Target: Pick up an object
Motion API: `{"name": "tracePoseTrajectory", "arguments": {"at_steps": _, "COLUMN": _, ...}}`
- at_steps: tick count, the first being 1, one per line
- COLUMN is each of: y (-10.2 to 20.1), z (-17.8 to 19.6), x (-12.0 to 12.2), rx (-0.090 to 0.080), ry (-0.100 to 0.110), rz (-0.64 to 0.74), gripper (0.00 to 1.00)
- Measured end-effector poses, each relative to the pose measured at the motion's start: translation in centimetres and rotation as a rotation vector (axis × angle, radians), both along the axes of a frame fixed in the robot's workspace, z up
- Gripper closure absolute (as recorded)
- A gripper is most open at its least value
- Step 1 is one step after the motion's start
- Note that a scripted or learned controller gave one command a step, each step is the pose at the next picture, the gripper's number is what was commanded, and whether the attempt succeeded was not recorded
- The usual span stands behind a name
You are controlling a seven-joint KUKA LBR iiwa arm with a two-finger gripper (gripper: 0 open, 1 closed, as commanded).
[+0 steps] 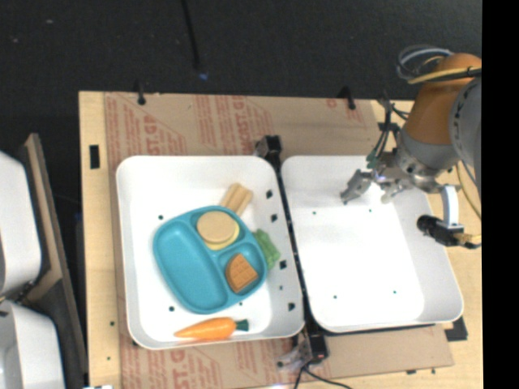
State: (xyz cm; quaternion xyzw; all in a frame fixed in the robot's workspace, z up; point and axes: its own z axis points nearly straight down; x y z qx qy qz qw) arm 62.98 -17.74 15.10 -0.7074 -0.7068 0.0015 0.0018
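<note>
The left bin [138, 217] holds a blue divided tray [190, 270]. A round tan disc [218, 228] and a brown ridged piece [242, 272] lie in the tray. A pale wooden block [237, 198] pokes out behind it, and a green piece [268, 250] lies at its right edge. An orange carrot [212, 328] rests near the bin's front wall. My gripper [373, 190] hangs over the far part of the right bin [365, 274], well away from all these objects. It is open, fingers [353, 189] spread, with nothing between them.
The arm, with its orange band [434, 108], comes in from the right above the right bin's far corner. Both bins sit on a cardboard-covered bench [186, 124]. A black clip [268, 147] sits at the far end of the seam between the bins.
</note>
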Motion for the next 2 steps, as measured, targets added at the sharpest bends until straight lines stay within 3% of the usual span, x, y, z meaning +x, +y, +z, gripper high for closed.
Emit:
{"name": "tracePoseTrajectory", "arguments": {"at_steps": 1, "y": 0.0, "z": -5.2, "x": -0.1, "rx": 0.000, "ry": -0.001, "rz": 0.000, "gripper": 0.00}}
{"name": "tracePoseTrajectory", "arguments": {"at_steps": 2, "y": -0.1, "z": -3.9, "x": 0.1, "rx": -0.002, "ry": -0.007, "rz": 0.000, "gripper": 1.00}}
